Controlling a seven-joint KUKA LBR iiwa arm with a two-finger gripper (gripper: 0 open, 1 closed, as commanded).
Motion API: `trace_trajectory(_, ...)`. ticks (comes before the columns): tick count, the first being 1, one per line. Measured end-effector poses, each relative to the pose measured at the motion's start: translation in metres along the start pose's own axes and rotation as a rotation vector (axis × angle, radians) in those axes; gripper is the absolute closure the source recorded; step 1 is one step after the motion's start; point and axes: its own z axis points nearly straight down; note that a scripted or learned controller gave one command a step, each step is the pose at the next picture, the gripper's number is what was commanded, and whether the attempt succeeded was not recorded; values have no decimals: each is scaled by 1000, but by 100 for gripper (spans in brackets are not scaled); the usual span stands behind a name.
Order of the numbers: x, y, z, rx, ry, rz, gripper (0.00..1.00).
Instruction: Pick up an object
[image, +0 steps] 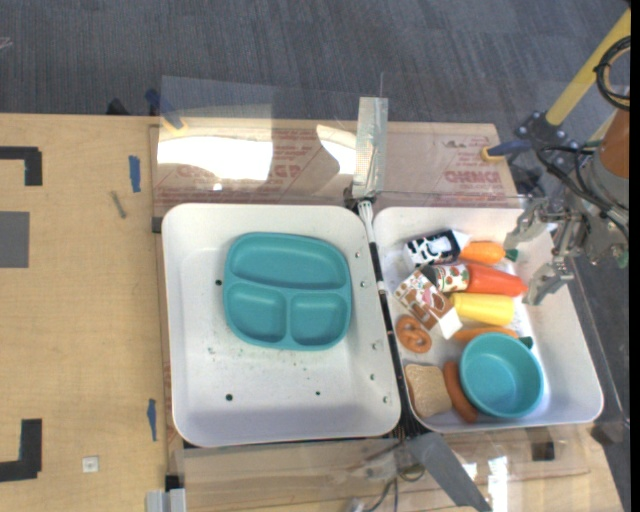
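The claw (541, 262), fingers spread and gripping nothing, hangs just right of the carrot (487, 254) (lying left-right).

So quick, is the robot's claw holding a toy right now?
Gripper: open, holding nothing, hovering over the right bin near the toy carrot.

left bin (190, 300): teal divided plate (288, 290) | right bin (575, 385): teal bowl (500, 375), slice of bread (430, 390), pretzel (413, 333), yellow item (486, 308), orange carrot (484, 253), black-and-white item (433, 246) | gripper (540, 258): over right bin's far right side, fingers apart, nothing between them
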Motion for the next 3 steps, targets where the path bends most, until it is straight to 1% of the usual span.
trace_trajectory(1, -20, -33, 137, 2, -7, 31, 0)
trace_trajectory(2, 22, -24, 141, 5, -18, 113, 0)
trace_trajectory(3, 48, -35, 142, 2, -16, 282, 0)
